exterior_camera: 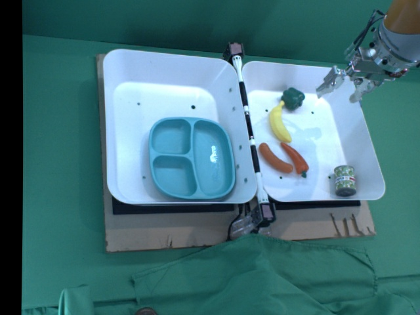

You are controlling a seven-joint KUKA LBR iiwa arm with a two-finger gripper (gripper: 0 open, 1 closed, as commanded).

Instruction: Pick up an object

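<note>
The end effector [346,84] hangs open and empty over the right bin's [367,143] far corner, so nothing is chosen yet. Nearest it lies the broccoli [293,98], with the banana [280,123] just beyond.

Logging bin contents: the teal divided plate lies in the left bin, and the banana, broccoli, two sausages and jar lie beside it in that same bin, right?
Not quite. The camera view shows the banana, broccoli, sausages and jar in the right bin; the plate lies alone in the left bin.
</note>
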